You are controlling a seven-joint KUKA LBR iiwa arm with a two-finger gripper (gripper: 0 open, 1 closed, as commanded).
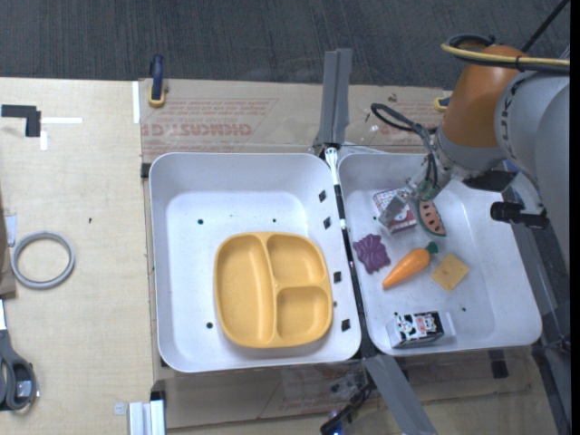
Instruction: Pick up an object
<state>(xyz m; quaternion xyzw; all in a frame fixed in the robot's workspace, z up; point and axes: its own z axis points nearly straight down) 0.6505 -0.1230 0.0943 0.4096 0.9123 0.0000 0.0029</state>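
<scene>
Gripper [419, 191] poised at twelve o'clock of right bin [494, 320], jaw state impossible to tell. Small packet [395, 210] directly beneath: probably light, crinkly, slippery; best pinched across narrow sides.

From my seat I'm looking down on a pale wooden bench top [72, 198] running across the lower left. Beyond its far edge lies dark grey carpet [227, 16] with a fine ribbed texture. A flattened sheet of brown cardboard [227, 120] with reversed red lettering sits on the bench. At its far left corner there's a blue-handled clamp [157, 78]. On the left of the bench I see a roll of grey tape [41, 259], a black bracket [25, 116] beside a strip of white tape [62, 121], and scissors [14, 379] at the lower left edge. Light is even, with soft shadows.
</scene>
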